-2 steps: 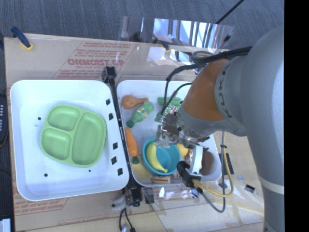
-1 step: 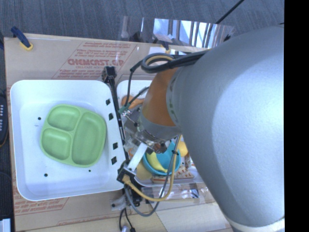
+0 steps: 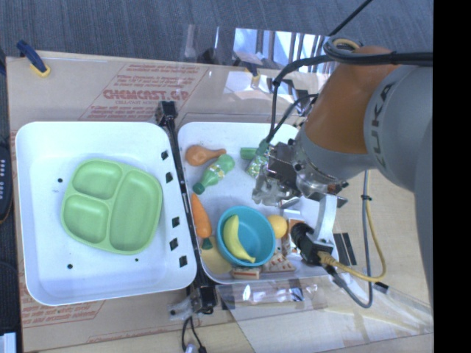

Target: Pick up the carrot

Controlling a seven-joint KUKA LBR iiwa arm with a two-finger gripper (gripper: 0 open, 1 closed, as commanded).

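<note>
Camera view, looking down at a slant on two white bins side by side on the surface. Taking the blue bowl in the right bin as the landmark: it sits at the near end, a banana inside it. Just to its left the carrot lies lengthwise against the bin's left wall, untouched and clear of the clutter. Beyond the bowl lie a green bottle and an orange chicken-leg toy. Up and right of the bowl hangs the end effector; whether it is open or closed cannot be told. The left bin holds a green divided plate.
</note>
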